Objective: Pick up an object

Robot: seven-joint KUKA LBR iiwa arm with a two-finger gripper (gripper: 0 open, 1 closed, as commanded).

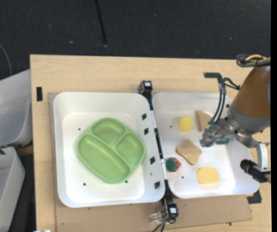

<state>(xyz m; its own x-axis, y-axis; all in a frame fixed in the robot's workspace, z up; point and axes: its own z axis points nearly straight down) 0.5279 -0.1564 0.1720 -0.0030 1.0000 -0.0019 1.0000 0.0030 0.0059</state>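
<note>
End effector (210, 138) hangs low over the right bin (225, 190), right of frame centre; finger state cannot be told. Tan wedge (189, 152) lies just lower-left of it; yellow ball (186, 124) upper-left; green divided plate (110, 149) in left bin (66, 187).

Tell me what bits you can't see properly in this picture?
- Gripper, camera view: small and blurred, so its fingers can't be read.
- Tan piece behind it: partly covered by the gripper and its cables.
- Small green and red thing by the divider: too small to name.
- Arm: cut off by the right edge.
</note>
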